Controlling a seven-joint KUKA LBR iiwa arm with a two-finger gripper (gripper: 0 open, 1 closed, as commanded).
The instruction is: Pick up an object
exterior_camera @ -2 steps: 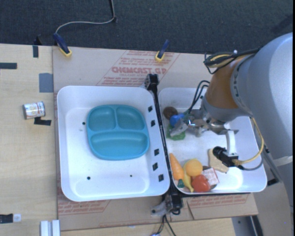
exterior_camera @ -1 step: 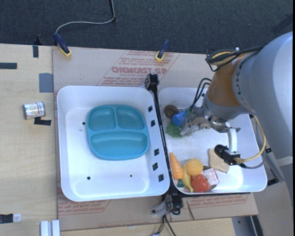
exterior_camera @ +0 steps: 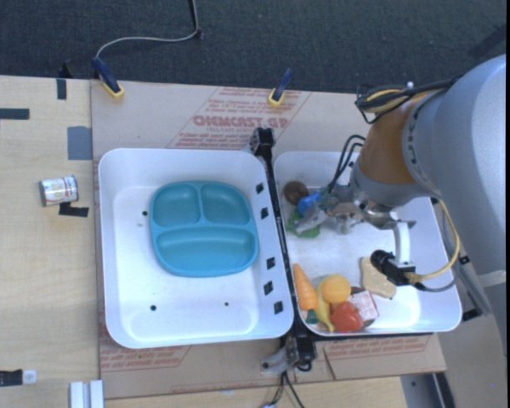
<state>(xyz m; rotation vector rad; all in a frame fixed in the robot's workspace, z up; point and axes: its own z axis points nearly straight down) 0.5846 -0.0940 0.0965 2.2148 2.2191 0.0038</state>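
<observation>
The right bin (exterior_camera: 433,313) holds a heap of toy food: an orange carrot (exterior_camera: 304,287), a yellow-orange round fruit (exterior_camera: 334,290), a red tomato-like piece (exterior_camera: 346,316), a tan bread slice (exterior_camera: 376,277) and a pink-white block (exterior_camera: 365,303). Near the bin's upper left lie a brown round piece (exterior_camera: 295,190), a blue piece (exterior_camera: 308,204) and a green piece (exterior_camera: 306,223). My gripper (exterior_camera: 330,209) is low in the right bin, right beside the blue and green pieces. The wrist above hides the fingertips.
The left bin (exterior_camera: 123,313) holds a blue divided plate (exterior_camera: 204,229). A small metal can (exterior_camera: 59,190) lies on the bench at far left. Yellow clamps (exterior_camera: 109,80) grip the cardboard's back edge. The arm's bulk covers the right bin's upper right.
</observation>
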